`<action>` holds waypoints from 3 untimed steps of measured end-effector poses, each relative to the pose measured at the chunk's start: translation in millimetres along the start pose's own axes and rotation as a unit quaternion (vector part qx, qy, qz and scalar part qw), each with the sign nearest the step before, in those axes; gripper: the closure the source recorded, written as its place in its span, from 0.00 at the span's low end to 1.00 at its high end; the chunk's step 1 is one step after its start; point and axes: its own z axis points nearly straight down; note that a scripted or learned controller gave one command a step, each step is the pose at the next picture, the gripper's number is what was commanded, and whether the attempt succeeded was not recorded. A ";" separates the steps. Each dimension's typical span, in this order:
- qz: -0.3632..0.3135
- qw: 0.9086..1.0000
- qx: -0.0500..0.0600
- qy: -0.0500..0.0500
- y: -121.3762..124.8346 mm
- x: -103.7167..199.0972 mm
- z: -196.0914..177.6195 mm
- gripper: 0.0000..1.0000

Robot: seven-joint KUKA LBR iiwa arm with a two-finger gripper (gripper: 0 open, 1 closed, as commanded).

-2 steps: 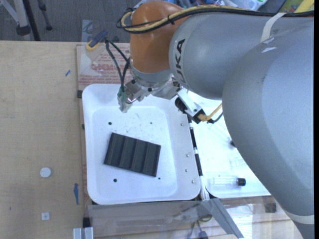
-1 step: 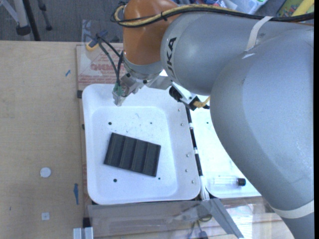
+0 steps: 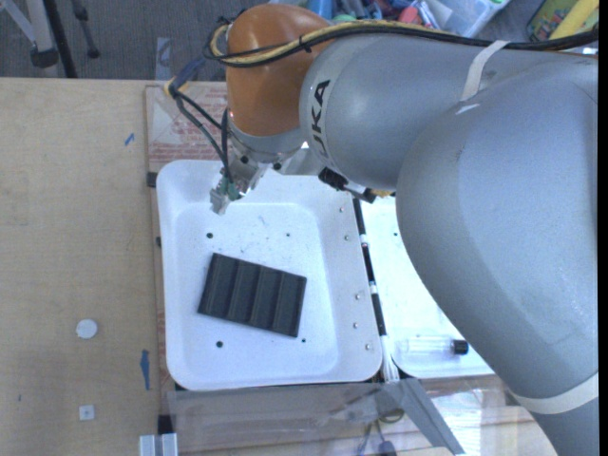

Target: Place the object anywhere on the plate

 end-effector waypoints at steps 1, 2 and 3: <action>-0.166 0.986 -0.002 -0.002 -4.1 15.5 -46.1 1.00; -0.478 0.879 -0.002 -0.003 -3.0 13.1 -38.8 1.00; -0.592 0.806 -0.003 -0.004 6.4 0.7 -58.1 1.00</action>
